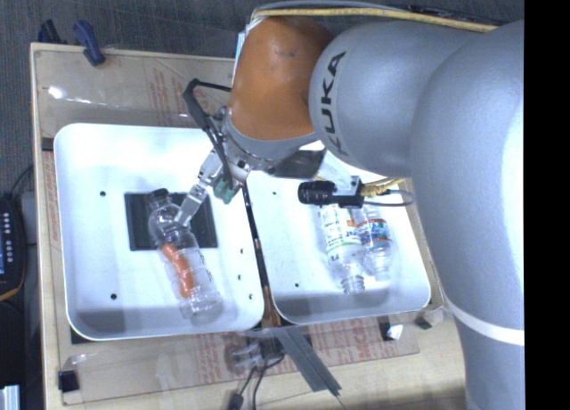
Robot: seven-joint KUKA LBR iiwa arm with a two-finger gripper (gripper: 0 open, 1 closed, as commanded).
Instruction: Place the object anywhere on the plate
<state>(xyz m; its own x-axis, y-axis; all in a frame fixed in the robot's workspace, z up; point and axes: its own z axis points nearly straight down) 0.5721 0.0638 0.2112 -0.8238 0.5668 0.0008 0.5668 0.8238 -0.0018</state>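
Clear plastic catches the light in the left bin (80, 221), where a bottle (183, 261) with an orange label lies on its side. Its cap end rests on the black plate (142, 221) near the bin's middle, while its body runs slantwise off the plate's lower right corner toward the bin's bottom right corner. The gripper (183, 212) reaches down from the arm (374, 123), which comes across the upper edge of the right bin (401, 297), and its tip sits just over the bottle's upper part, at the right edge of the plate. Whether it is parted or closed cannot be told, nor whether it grips the bottle.

Two more clear bottles (356, 243) with white and coloured labels lie side by side in the right bin, close to its centre and partly under the arm. A black cable (254, 239) runs down along the seam between the two bins. A blue clamp (89, 43) sits at the top left corner of the bench (116, 78).
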